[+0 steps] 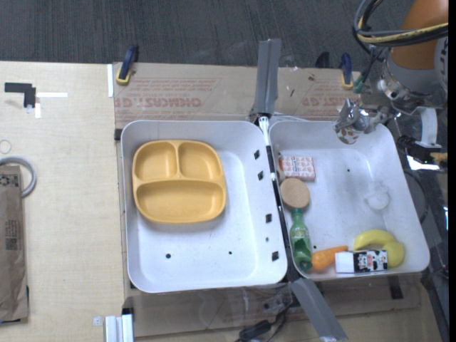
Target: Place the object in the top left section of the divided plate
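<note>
A yellow divided plate (179, 181) lies in the left bin (199, 262), toward its upper left; its three sections hold nothing. In the right bin (356, 177) lie a small pink-and-white box (296, 167), a round tan disc (295, 193), a green bottle (300, 237), an orange carrot (327, 257), a yellow banana (380, 244) and a small white carton with black marks (365, 261). My gripper (348, 130) hovers at the right bin's upper edge, well apart from all of these objects. Nothing shows between its fingers.
A grey divider (267, 77) runs up from between the two bins. Cardboard (185, 95) lies behind the left bin, with blue clamps (128, 63) at its corners. A brown paper bag (11, 241) rests at the far left of the bench.
</note>
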`<control>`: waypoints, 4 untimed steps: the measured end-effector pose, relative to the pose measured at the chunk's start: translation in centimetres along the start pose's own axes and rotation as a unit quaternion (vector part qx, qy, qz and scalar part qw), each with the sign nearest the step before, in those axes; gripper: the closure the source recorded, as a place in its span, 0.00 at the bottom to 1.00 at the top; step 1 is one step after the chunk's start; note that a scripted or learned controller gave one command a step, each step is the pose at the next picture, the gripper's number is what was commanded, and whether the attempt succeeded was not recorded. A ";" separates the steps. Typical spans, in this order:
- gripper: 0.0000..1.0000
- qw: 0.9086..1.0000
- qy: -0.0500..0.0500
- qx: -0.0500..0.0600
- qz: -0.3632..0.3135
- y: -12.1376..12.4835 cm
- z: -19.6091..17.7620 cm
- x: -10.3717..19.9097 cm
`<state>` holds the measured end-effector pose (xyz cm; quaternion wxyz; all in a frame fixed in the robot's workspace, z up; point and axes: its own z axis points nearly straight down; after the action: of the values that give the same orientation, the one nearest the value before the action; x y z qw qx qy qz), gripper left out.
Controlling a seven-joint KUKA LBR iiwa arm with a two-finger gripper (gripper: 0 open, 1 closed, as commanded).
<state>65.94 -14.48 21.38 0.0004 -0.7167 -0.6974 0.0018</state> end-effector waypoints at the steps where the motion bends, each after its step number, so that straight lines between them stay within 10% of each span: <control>1: 0.00 1.000 0.000 0.000 0.000 0.0 0.0 0.0; 2: 0.00 0.999 0.000 0.001 0.049 -0.2 6.5 4.6; 4: 0.00 0.997 0.000 0.001 0.080 -0.6 2.5 20.0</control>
<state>65.87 5.48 18.85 0.0005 -0.7704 -0.6375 0.0025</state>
